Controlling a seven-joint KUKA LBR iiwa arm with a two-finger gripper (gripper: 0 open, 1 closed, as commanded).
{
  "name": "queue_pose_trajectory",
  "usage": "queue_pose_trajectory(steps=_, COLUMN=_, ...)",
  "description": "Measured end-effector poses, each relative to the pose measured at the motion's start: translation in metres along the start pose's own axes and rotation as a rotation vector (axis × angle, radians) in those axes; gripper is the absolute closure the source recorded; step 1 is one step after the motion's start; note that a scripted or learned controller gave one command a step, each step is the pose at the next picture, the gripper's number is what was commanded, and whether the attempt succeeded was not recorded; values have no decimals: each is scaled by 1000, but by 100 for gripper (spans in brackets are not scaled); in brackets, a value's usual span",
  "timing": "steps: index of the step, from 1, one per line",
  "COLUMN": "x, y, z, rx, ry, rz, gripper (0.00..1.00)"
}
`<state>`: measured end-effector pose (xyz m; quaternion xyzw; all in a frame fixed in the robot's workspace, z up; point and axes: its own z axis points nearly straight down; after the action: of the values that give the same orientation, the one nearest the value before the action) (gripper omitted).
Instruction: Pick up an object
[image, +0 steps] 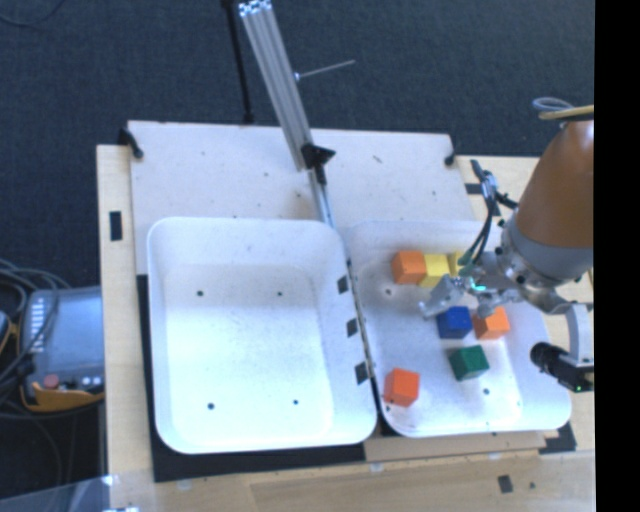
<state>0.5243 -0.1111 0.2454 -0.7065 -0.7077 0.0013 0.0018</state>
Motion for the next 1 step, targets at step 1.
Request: queue_pose_trajectory(steps=1, x=0, y=1, z=-2, rx=-6, ry=-1, rz=4, gripper=0)
